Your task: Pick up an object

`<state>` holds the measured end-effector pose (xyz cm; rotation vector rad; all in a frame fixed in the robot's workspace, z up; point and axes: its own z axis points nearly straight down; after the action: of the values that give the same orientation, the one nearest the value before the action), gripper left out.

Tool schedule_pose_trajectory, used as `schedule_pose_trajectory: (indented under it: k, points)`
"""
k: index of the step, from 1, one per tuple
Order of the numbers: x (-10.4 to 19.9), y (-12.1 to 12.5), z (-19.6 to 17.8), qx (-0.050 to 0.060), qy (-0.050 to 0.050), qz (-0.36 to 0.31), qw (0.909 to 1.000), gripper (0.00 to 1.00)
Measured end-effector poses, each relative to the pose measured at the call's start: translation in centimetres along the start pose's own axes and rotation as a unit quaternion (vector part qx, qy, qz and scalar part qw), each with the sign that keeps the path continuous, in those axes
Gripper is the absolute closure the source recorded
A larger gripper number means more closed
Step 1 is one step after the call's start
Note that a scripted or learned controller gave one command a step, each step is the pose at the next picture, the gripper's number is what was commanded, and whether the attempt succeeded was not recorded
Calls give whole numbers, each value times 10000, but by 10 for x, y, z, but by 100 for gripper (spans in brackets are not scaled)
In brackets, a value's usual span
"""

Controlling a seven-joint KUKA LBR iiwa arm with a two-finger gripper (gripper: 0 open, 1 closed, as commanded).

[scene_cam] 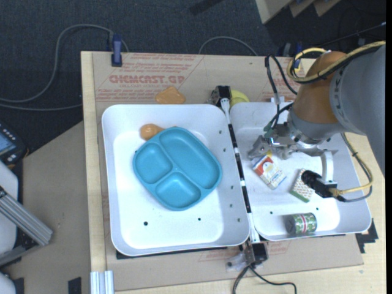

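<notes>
White-red carton (268,170) flat in right bin (349,219), long axis diagonal

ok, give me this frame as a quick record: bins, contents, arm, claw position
left bin: blue divided tray, tilted; orange item at the tray's far edge
right bin: red-and-white packet, small green-and-white box, green can on its side near the front edge
arm: reaches in from the right, over the right bin
claw: low over the right bin, just above the packet
behind the bins: orange object, yellow object on the board
</notes>
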<state>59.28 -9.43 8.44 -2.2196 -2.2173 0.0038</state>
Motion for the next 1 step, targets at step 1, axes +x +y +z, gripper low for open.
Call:
schedule_pose_trajectory:
  k: [1]
  points:
    - [-1, -3, 0, -9, -2, -3, 10000, 0]
